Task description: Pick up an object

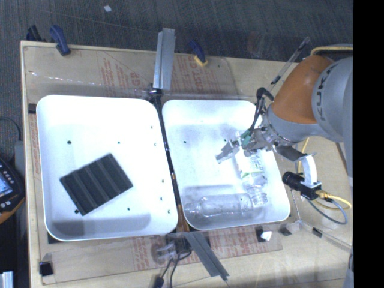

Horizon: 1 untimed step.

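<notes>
Gripper [231,149] centre-right in frame, open-or-shut impossible to tell; bottle [219,207] below it, long axis running left-right along right bin [198,110] lower wall.

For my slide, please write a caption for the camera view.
KUKA arm's gripper hovers in the right bin above clear plastic bottles; a black ridged panel lies in the left bin.

Robotics lab. Plywood bench [120,59] with clamps [59,41], two white bins [96,110] fixed side by side, KUKA arm [318,95], loose cables [333,206], teach pendant [7,185] at edge.
</notes>
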Each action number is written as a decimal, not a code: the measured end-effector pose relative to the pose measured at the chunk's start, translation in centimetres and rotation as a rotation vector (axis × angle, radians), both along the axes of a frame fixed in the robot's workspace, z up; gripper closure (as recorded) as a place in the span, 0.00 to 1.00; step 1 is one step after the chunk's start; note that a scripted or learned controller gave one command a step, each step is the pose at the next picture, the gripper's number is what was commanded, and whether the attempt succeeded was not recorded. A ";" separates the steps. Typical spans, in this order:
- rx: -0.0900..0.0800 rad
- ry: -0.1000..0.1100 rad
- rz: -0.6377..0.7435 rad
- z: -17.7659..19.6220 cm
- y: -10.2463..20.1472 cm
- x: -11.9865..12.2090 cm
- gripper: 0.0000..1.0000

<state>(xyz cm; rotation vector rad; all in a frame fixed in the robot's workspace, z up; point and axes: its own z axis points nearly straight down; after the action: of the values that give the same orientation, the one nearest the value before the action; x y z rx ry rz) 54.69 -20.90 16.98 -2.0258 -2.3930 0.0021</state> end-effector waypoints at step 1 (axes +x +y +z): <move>0.000 0.000 0.000 0.0 0.0 0.0 0.00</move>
<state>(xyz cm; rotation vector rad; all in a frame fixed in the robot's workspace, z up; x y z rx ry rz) 54.68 -20.91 16.99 -2.0258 -2.3931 0.0023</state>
